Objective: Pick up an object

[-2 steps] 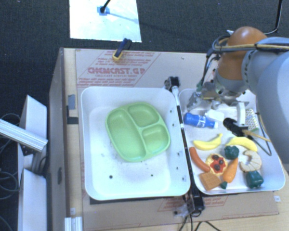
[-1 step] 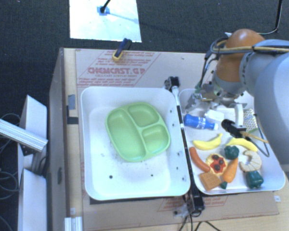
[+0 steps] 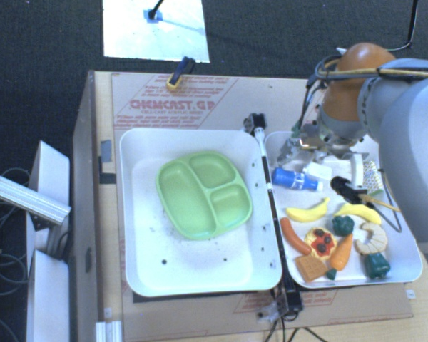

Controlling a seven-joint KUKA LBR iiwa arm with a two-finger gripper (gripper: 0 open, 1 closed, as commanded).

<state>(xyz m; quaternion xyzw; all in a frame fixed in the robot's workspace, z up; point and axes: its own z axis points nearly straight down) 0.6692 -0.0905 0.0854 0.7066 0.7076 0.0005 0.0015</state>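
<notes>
Blue bottle point(image 3: 297, 180): lies on its side at ten o'clock in the right bin point(image 3: 411, 266), just below the gripper point(image 3: 319, 150). Gripper state: cannot tell. Risk, judged: rounded body may roll off; crowded toys at five o'clock could be nudged.

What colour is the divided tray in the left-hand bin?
Light green tray, seen in the camera view.

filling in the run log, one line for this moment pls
arm: over right bin, far end | claw: above blue bottle | held: nothing seen | left bin: green tray | right bin: toy food pile
</notes>
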